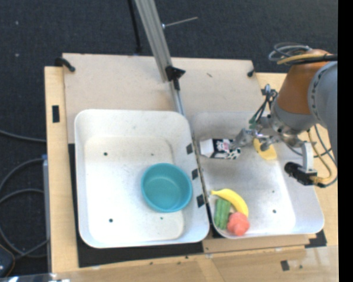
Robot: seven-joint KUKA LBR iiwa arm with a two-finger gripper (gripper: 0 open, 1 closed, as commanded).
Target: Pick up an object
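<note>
In the right bin (282,213), a yellow banana (232,198), a green vegetable (222,212) and a red fruit (238,223) lie together in the near left corner. A small black-and-white box (219,148) rests against the bin's far left wall. A small yellow object (266,150) lies near the far middle of the bin. My gripper (254,136) hangs low over the far part of this bin, just left of and above the yellow object and right of the box. Nothing can be seen held in it.
The left bin (100,157) holds a blue bowl (166,187) near its right wall. A slanted metal pole (156,34) rises behind the bins. The grey arm with its orange band (300,90) and cables (312,172) covers the right bin's far right side.
</note>
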